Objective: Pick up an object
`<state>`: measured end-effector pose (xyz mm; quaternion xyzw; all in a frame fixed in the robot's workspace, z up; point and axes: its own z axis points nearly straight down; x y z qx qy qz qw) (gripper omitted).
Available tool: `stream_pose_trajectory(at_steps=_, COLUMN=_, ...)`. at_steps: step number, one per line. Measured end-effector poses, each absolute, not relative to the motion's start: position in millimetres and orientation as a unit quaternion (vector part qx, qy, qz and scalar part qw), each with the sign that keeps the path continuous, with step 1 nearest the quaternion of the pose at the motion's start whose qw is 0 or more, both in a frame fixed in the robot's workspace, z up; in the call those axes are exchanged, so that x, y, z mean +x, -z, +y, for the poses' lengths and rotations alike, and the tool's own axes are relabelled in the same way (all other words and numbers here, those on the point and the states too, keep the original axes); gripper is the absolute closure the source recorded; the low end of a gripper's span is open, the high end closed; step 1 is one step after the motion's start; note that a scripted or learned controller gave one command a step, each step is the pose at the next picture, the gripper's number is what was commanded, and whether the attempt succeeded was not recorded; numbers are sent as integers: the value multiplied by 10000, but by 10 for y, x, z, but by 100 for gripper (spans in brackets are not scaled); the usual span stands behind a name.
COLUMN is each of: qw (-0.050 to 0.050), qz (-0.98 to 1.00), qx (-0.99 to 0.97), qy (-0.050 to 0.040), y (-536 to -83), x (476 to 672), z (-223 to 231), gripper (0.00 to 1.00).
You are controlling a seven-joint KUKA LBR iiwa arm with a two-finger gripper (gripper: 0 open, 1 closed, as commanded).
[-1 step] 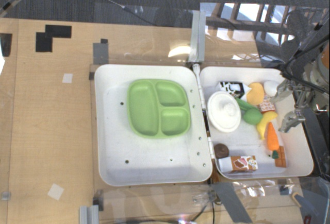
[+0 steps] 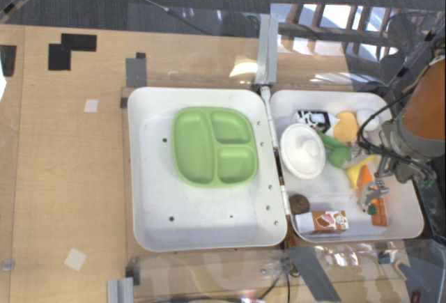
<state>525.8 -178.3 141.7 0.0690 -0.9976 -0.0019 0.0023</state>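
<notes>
**Claw low in right bin, grip state unclear**

The arm [image 2: 425, 110] enters from the right, its orange band above the right bin [image 2: 408, 225]. The claw [image 2: 374, 191] is down among the objects near that bin's right side. Whether it is released or clenched cannot be told at this size, and no object can be confirmed between its tips.

Right bin contents: a white bowl [image 2: 304, 150] at the left wall, a green item [image 2: 338, 154] touching the bowl's right side, a yellow item [image 2: 345, 126] above it, and a black-and-white packet [image 2: 313, 118] near the top edge. A yellow-orange piece [image 2: 359, 173] and a small orange piece [image 2: 378, 212] lie just beside the claw. A brown round object [image 2: 300, 203] and a small printed carton [image 2: 329, 221] sit along the front wall.

The left bin [image 2: 150, 218] carries a green divided plate [image 2: 214, 146], lying flat near its centre.

Both bins rest side by side, touching, on the wooden surface [image 2: 63, 176].
</notes>
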Motion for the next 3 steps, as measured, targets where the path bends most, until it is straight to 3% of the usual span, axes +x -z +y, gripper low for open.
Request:
stream_pose_trajectory(at_steps=1, qw=-35, qz=-9922, qx=1249, qy=-7, y=-972, x=5406, z=-1707, gripper=0)
stream_pose_trajectory(at_steps=2, qw=71, qz=-9982, qx=588, qy=-18, y=-890, x=6406, z=-1233, gripper=0)
stream_pose_trajectory(at_steps=3, qw=-72, qz=-9989, qx=473, qy=-23, y=-900, x=6049, z=-1094, gripper=0)
